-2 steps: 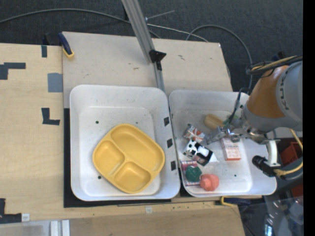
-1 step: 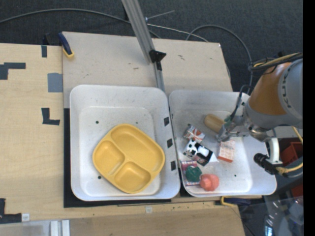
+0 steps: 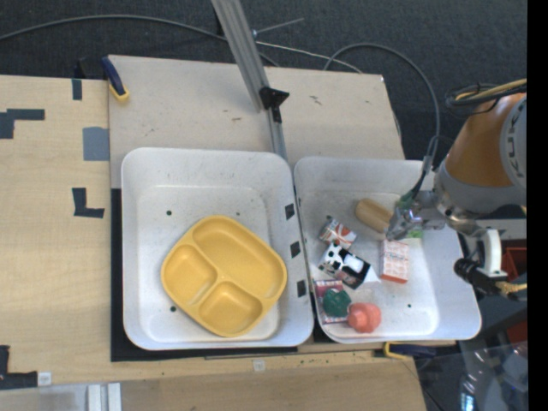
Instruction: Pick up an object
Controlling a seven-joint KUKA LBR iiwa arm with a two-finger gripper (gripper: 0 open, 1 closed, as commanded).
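Note:
My gripper (image 3: 404, 223) hangs low over the right bin (image 3: 445, 315), at the end of the grey arm with the orange band (image 3: 484, 148). It sits just right of a tan cylinder (image 3: 372, 214) and just above a red-and-white flat box (image 3: 396, 262). Further left in this bin lie a small red-and-white packet (image 3: 337, 231) and a black-and-white toy (image 3: 346, 266). Near the front lie a green object (image 3: 336, 301) and a red-orange ball (image 3: 365, 317). Nothing shows as lifted by the gripper.
The left bin (image 3: 145, 178) holds a yellow divided plate (image 3: 224, 274). A grey metal post (image 3: 248, 50) slants down to the bins' shared rear corner. Cables run behind the bench. A blue-and-yellow clamp (image 3: 114, 79) lies at the board's back left.

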